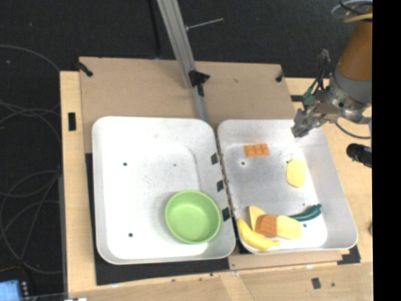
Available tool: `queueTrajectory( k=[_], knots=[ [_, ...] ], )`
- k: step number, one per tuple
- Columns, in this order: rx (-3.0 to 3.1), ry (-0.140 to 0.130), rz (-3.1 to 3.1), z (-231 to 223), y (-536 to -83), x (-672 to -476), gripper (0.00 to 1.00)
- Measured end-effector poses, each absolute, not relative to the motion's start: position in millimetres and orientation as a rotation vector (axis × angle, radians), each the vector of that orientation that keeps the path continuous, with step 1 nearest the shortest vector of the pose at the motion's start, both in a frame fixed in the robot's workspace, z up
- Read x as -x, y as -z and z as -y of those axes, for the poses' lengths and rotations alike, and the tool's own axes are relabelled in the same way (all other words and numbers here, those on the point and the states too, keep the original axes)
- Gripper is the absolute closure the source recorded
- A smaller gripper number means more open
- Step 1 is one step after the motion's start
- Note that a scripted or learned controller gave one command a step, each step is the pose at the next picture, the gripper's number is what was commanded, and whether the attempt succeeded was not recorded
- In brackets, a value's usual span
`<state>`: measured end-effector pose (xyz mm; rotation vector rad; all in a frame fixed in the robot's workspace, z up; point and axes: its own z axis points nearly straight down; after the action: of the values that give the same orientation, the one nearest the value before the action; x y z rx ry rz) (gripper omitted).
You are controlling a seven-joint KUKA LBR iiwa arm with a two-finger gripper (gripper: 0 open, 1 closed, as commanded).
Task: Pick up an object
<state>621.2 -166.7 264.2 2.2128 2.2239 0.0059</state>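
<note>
At the near edge of the right bin [338, 187] sits a small pile: a yellow banana-like piece [254, 238] curving along the front wall, an orange-brown block [266, 225] resting on top of it, and a pale yellow wedge [289, 228] leaning against the block's right side. Just to the right of that pile lies a dark green curved thing [309, 214], touching or nearly touching the wedge. In the left bin [119, 144], close to its near right corner, stands a green bowl [193, 216], upright and with nothing visible inside.

Farther back in the right bin, a yellow lump [296, 173] lies by itself toward the right wall, well apart from the pile. A small flat orange piece [256, 150] lies near the bin's far side, left of centre.

My gripper [302, 125] hangs over the far right corner of the right bin, tilted down toward the floor of the bin, with my orange-banded arm [356, 61] coming in behind it. I see nothing held in it, and it is too small and dark for me to tell whether it is spread or closed. It is apart from every object; the orange piece and the yellow lump are the nearest.
</note>
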Motion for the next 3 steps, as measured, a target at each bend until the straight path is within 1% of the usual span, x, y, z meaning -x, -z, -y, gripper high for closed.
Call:
queueTrajectory(
  k=[1, 2, 3],
  knots=[
    [-2.214, -0.002, -2.227, 108.2, -262.5, -602.2, 1.00],
    [-2.217, 0.002, -2.226, 66.5, -252.4, -579.5, 1.00],
    [-2.216, 0.001, -2.227, 26.4, -246.7, -560.8, 1.00]
  ],
)
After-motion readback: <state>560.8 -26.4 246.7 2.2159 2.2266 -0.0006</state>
